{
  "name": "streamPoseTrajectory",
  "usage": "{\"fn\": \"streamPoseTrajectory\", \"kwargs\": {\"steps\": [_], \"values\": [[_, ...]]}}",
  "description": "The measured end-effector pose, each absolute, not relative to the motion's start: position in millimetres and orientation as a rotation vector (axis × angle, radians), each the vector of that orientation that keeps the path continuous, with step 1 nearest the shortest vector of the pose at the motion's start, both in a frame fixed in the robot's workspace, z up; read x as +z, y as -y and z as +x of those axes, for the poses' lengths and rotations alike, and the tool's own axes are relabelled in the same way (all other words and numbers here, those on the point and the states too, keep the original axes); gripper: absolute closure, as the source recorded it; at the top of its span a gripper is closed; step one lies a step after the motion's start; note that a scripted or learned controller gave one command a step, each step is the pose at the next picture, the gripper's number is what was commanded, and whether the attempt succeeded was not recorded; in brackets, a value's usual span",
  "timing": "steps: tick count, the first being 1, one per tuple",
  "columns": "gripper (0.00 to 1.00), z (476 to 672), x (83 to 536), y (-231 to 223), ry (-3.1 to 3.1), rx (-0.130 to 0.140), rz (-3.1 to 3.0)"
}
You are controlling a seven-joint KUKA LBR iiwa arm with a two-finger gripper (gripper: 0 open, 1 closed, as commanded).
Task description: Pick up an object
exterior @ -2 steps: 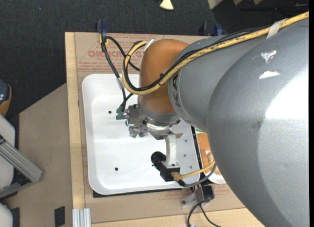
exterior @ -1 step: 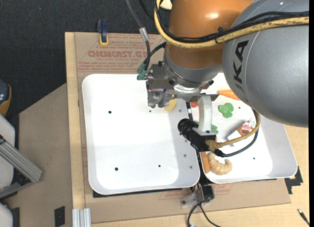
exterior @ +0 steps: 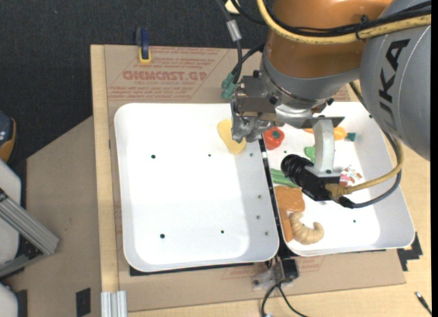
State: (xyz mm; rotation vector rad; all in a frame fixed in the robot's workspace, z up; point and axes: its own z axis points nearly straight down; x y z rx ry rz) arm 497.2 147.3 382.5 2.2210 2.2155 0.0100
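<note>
My gripper hangs over the right edge of the left bin, close to the divider between the bins. A pale yellow piece sits between its fingers, sticking out to the left and below the fingertips. The gripper is shut on it. The arm's grey and orange body covers the top of the right bin. That bin holds a red piece, a green strip, an orange-brown piece and a tan curved piece.
An orange bit, a small green bit and a small white and pink item lie farther back in the right bin. A blue and yellow clamp grips the cardboard base at the back left.
</note>
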Motion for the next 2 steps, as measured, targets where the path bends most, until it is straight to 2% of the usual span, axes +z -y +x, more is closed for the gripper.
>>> {"fn": "streamPoseTrajectory", "kwargs": {"steps": [1,2], "values": [[1.00,481.5,545.2,-162.3,-2.220,0.032,2.211],[1.00,476.6,344.5,-219.2,-2.232,-0.027,2.222]]}}
